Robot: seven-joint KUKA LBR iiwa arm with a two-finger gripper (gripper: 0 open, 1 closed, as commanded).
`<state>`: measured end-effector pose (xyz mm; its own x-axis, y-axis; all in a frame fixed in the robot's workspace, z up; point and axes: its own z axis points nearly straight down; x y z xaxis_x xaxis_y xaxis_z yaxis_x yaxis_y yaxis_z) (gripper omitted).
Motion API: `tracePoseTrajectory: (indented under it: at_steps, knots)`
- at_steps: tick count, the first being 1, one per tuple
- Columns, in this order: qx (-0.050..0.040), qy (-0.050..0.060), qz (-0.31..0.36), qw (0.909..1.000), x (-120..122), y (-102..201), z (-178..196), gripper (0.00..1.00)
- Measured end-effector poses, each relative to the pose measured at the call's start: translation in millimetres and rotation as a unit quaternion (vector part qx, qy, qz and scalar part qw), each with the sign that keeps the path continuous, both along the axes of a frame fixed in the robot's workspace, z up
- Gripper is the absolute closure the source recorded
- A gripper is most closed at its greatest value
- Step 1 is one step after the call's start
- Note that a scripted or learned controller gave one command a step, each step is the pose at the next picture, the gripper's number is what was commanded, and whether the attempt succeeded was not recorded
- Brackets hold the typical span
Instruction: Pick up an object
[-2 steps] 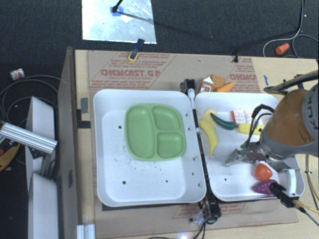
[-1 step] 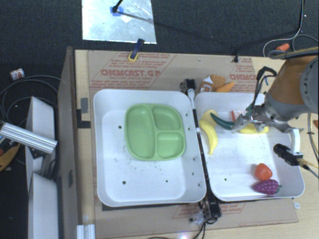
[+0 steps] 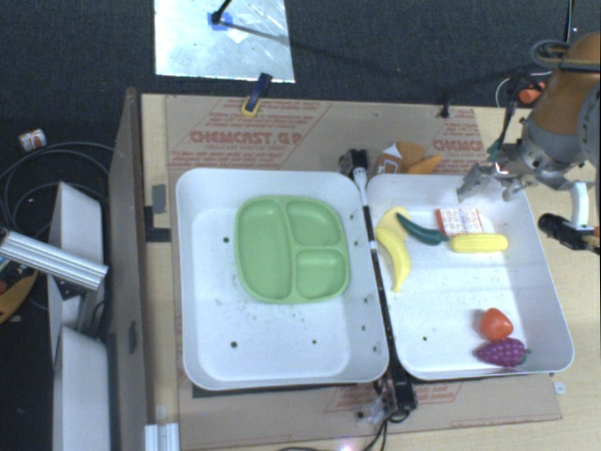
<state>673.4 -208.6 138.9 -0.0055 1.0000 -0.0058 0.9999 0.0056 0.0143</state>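
The right white bin (image 3: 545,280) holds a yellow banana (image 3: 396,252), a dark green pod (image 3: 420,230), a small red and white box (image 3: 462,221), a yellow corn cob (image 3: 479,243), a red tomato (image 3: 496,323) and purple grapes (image 3: 502,352). My gripper (image 3: 490,184) hangs over the bin's far right edge, just beyond the red and white box. Its two fingers are spread apart with nothing between them.
The left white bin (image 3: 207,336) carries a green divided plate (image 3: 289,249). An orange and brown scrap (image 3: 413,161) lies on the cardboard behind the bins. A metal sheet (image 3: 223,24) sits at the far back, and cables (image 3: 38,172) and a bracket lie to the left.
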Motion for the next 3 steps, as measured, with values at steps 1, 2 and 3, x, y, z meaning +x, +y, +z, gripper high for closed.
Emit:
tracePoseTrajectory:
  at_steps: [1,2,3]
  knots:
    - [0.0039,0.004,0.004,1.0,-3,99,46,0.0]
    - [0.0036,0.007,0.001,1.0,-36,137,46,0.0]
    - [0.0027,0.008,-0.003,1.0,-43,108,-57,0.0]
